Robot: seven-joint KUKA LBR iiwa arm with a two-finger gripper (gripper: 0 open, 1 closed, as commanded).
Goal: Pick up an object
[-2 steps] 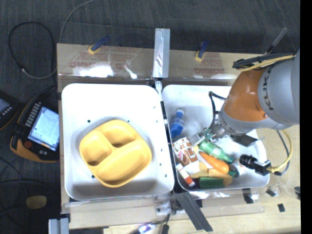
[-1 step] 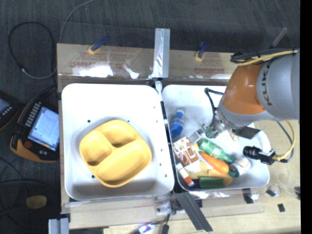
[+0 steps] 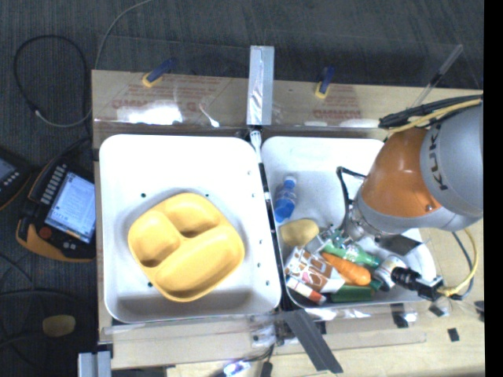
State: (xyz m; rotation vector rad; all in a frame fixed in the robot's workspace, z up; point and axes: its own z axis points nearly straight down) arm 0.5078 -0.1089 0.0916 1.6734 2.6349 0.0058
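A: We see a yellow tray point(image 3: 185, 244) alone in the left bin point(image 3: 118, 159), with bare floor around it.

B: In the right bin point(image 3: 314, 151) we find a bottle point(image 3: 284, 198), potato point(image 3: 298, 231), carrot point(image 3: 346, 269) and packet point(image 3: 309, 272), crowded at the near wall. The gripper point(image 3: 343, 234) sits over them; we cannot tell its state. The far half lies open.

A yellow divided tray point(image 3: 186, 244) fills the middle of the left bin point(image 3: 118, 163). In the right bin point(image 3: 314, 151), the arm point(image 3: 416, 175) reaches down over a carrot point(image 3: 346, 269), a blue bottle point(image 3: 284, 199) and other clutter near the front edge.
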